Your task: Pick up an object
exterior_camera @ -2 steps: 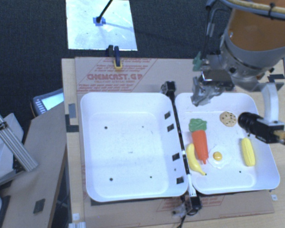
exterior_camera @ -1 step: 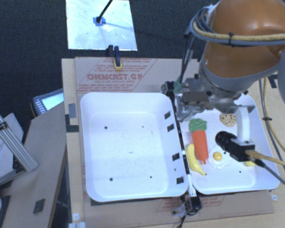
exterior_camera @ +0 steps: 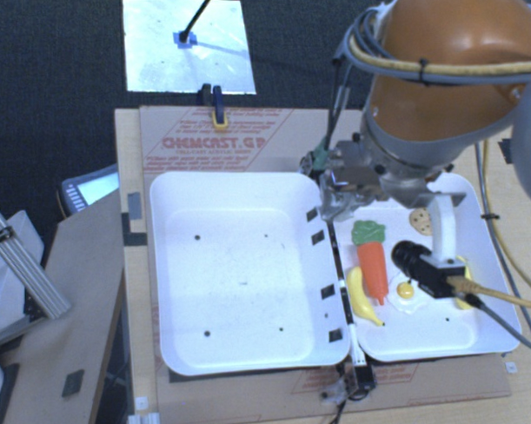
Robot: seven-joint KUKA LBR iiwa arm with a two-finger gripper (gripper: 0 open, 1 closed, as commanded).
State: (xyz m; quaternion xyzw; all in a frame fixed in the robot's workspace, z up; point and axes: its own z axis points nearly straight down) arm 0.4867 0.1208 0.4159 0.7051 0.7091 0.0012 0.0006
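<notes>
The right bin point(exterior_camera: 431, 333) holds an orange carrot point(exterior_camera: 373, 270) with a green top, lying near the bin's left wall. A yellow banana point(exterior_camera: 363, 302) lies just left of and below the carrot. A toy fried egg point(exterior_camera: 408, 295) rests to the carrot's right, and a small tan cookie point(exterior_camera: 419, 217) lies farther back. My gripper point(exterior_camera: 340, 202) hangs over the back left corner of the right bin, just above the carrot's green top, beneath the large orange band of the arm. I see nothing between it and the carrot.
The left bin point(exterior_camera: 242, 277) stands beside the right one, joined by black clips along the shared wall. Both sit on a cardboard sheet point(exterior_camera: 215, 141) with red print. A yellow clamp point(exterior_camera: 218, 110) and a shiny panel point(exterior_camera: 188, 44) are at the back. A metal rail point(exterior_camera: 24, 267) is far left.
</notes>
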